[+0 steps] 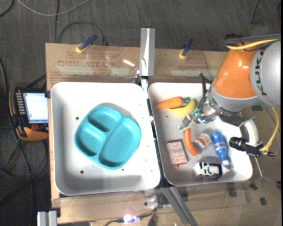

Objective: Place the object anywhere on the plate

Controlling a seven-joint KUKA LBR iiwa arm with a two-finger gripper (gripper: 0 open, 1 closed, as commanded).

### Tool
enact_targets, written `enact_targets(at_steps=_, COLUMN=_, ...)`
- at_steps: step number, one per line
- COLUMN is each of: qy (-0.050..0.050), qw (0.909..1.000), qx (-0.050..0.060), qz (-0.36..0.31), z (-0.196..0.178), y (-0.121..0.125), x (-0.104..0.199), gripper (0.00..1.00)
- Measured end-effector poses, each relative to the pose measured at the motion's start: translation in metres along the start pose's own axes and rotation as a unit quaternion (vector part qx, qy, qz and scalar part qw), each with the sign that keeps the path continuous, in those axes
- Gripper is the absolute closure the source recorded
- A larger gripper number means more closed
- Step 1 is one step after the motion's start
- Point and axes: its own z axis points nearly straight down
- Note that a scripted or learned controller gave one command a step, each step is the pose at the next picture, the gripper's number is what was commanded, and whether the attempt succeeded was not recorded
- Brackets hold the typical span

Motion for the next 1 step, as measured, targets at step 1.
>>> enact_targets(at_steps=1, qy=0.0, qw=1.0, qx=0.001, qz=-0.005, z=0.0039, y=0.0275, x=0.0794, gripper=1.0)
